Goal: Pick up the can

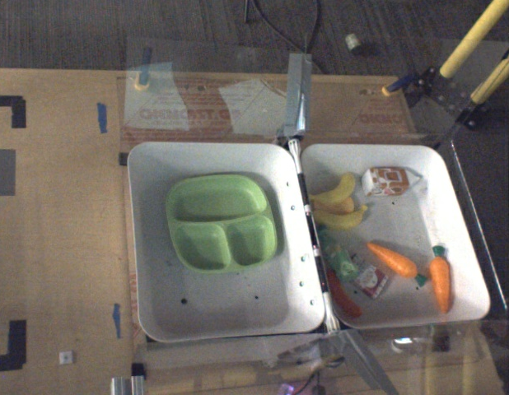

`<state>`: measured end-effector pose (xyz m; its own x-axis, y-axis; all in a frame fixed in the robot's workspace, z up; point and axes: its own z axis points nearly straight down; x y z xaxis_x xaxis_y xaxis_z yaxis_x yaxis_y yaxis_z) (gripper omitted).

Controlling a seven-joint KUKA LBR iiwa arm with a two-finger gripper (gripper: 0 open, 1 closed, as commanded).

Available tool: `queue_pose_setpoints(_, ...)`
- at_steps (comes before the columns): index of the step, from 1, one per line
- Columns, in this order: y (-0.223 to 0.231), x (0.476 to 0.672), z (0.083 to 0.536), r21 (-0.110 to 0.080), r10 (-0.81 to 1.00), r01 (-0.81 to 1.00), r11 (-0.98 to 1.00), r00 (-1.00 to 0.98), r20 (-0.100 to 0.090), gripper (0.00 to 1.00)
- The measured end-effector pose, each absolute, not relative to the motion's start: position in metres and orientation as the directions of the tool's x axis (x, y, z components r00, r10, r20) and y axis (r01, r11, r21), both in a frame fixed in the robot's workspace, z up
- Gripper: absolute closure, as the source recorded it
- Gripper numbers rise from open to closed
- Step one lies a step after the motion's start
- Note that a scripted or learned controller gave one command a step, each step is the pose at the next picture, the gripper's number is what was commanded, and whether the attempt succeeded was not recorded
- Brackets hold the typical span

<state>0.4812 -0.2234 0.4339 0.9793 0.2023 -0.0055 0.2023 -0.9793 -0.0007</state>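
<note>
Nearest the camera, at about seven o'clock in the right bin (462, 220), a red chilli-like piece (343, 296) lies along the bins' shared wall (306, 245). Just beyond it sits what I take for the can (371, 280), a small red-and-white thing lying on its side. That is the chief risk: on its side it may roll or squirt out from closing fingers. It is also hemmed in. The chilli is just beside it at its eight o'clock, a green object (343, 262) too blurred to name is at its ten o'clock, and an orange carrot (393, 260) is close at one o'clock. A descent slightly off could pinch or nudge a neighbour instead. A second carrot (440, 282) lies at its three o'clock, apart from it, with some bare floor between them, so that side seems the freest approach. Farther off, the bananas (341, 202) hug the shared wall and a small carton (388, 179) sits near the far rim, both well apart from the can. The left bin (230, 303) carries a green divided tray (223, 222). I cannot tell the end effector's state.
</note>
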Motion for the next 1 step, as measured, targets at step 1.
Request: queue_pose_setpoints(1,-0.2214,0.482,0.4333,-0.003,0.206,0.206,-0.979,0.979,-0.008,1.0)
